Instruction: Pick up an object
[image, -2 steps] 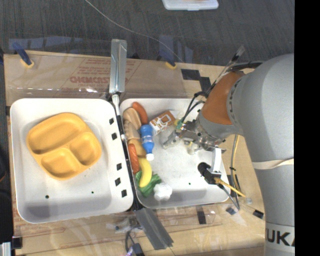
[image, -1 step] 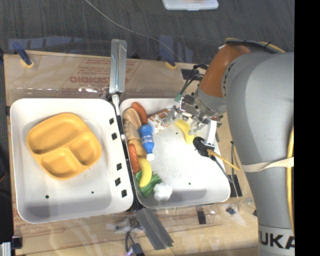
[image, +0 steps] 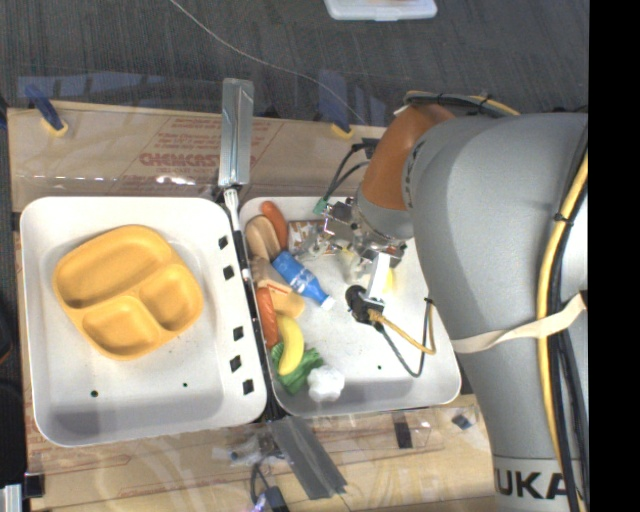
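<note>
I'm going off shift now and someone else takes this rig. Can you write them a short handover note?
Gripper: low in the right bin, near its back; fingers hidden, nothing seen held.
Items: blue bottle, hot dog, banana, green piece and white piece lie along that bin's left side. Yellow tray sits in the left bin.
Done: no pick seen.
Left: grasp one item and lift it.
</note>
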